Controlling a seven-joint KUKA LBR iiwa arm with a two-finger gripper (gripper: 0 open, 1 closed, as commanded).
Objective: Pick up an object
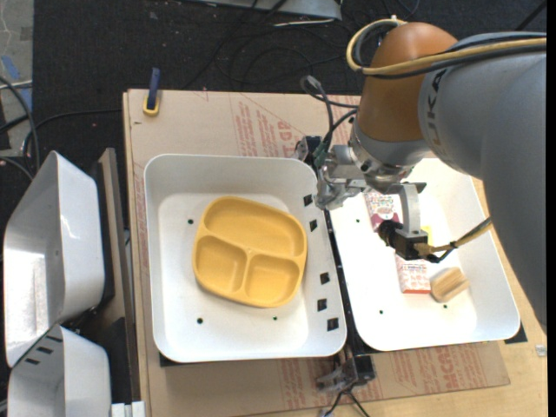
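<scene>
1. approach step: the pincer (pixel 335 191) hangs at ten o'clock of the right bin (pixel 452 337); released or clenched, i cannot tell.
2. the tan block (pixel 448 283) lies at four o'clock; next, i judge, the pincer must go over it.

A left white bin (pixel 169 320) and a right white bin (pixel 452 320) sit side by side on a cardboard-covered surface (pixel 243 115). A blue-and-yellow tool (pixel 154 89) lies at its far left corner. White tubs (pixel 52 241) stand off its left edge.
</scene>
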